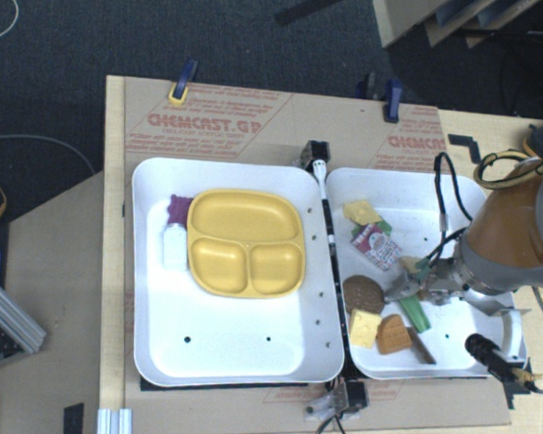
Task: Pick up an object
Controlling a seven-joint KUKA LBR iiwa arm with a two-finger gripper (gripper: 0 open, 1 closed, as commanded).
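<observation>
While my gripper (pixel 413 288) hangs low in the right bin (pixel 458 199) over a green stick (pixel 416 312) (light, stiff, slick), jaw width unclear; I'd pinch it mid-length.

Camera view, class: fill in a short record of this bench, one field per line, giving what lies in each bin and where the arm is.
left bin: shallow white bin holding a yellow three-compartment plastic tray, with a purple item and a white item at the tray's left
right bin: shallow white bin holding a pale yellow block, a brown round piece, a red and white packet, a green stick
arm: grey and orange arm over the right bin
gripper: two-finger gripper low among the right bin's items
grasp: cannot tell
</observation>
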